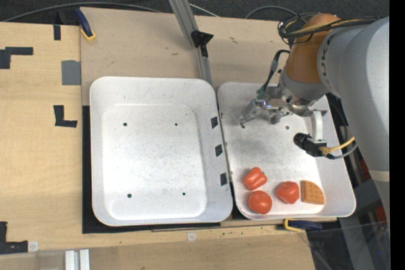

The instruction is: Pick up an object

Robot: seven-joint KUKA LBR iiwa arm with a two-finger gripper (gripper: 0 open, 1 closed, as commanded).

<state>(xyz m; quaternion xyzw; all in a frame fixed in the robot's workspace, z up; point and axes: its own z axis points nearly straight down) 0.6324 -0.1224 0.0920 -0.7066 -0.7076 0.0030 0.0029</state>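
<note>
Glossy round tomato point(259, 202) beside ridged waffle point(311, 192).

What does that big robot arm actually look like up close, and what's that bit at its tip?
The arm is thick, rounded and pale grey, with an orange band above the wrist. Thin black cables loop around that band. At its tip sits a small metallic gripper with slim grey fingers. A black fitting with a yellowish cable hangs beside it.
</note>
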